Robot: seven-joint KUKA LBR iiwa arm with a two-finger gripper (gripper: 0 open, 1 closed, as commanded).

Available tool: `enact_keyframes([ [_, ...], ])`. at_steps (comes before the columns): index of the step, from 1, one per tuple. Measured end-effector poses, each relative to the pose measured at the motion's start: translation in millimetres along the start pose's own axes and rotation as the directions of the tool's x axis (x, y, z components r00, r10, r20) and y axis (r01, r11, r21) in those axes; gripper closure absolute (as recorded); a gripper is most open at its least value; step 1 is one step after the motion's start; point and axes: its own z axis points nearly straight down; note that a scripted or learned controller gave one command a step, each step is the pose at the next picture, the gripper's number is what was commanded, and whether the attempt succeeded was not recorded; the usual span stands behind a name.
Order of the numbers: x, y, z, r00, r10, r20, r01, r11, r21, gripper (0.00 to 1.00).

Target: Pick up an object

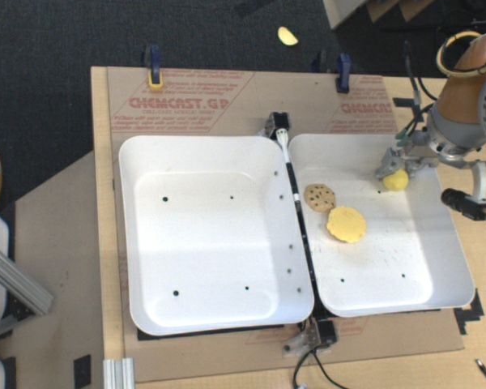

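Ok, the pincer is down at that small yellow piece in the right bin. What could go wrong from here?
1. The small yellow piece sits partly under the pincer, near the right bin's far wall, so a closing grip may nudge it away rather than catch it.
2. It looks small and rounded, so it could slip out on the lift.
3. The cookie and yellow disc lie apart to the left, probably safe unless the arm sweeps that way.

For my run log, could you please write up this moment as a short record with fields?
bins: two white bins side by side, left bin and right bin
right bin contents: cookie, flat yellow piece, small yellow object
gripper: gripper low in the right bin's far part, at the small yellow object
grasp: cannot tell from this view
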Motion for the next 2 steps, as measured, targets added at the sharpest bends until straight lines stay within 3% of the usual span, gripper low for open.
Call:
enact_keyframes([
  [1,95,-23,11,1.000,-0.002,-0.003,0.002,1.000,0.006,1.00],
  [2,168,4,-97,1.000,-0.004,-0.001,0.004,1.000,-0.013,1.00],
])
